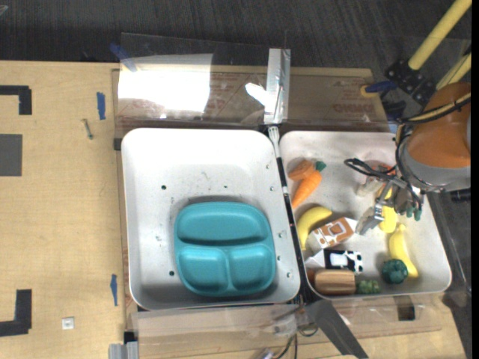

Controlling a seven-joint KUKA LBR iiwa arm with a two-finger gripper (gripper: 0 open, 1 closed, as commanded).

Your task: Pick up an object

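Observation:
The right bin (436, 239) holds several toy foods. An orange carrot (305, 179) lies at its back left, with a yellow banana (310, 221) and a small orange-and-white carton (333, 232) in front of it. Along the front edge are a black-and-white block (344, 260), a brown wooden cylinder (334, 280), a small green floret (367, 284) and a dark green ball (394, 270). A long yellow piece (400, 249) lies at the right. My gripper (385, 206) hangs low over the bin's middle right, right above the top end of that yellow piece.
A teal divided tray (223, 247) lies in the left bin (150, 170). A clear plastic panel (202, 88) stands behind the bins. Yellow bars and cables (438, 28) sit at the back right. The arm's orange band (443, 137) overhangs the right bin's far corner.

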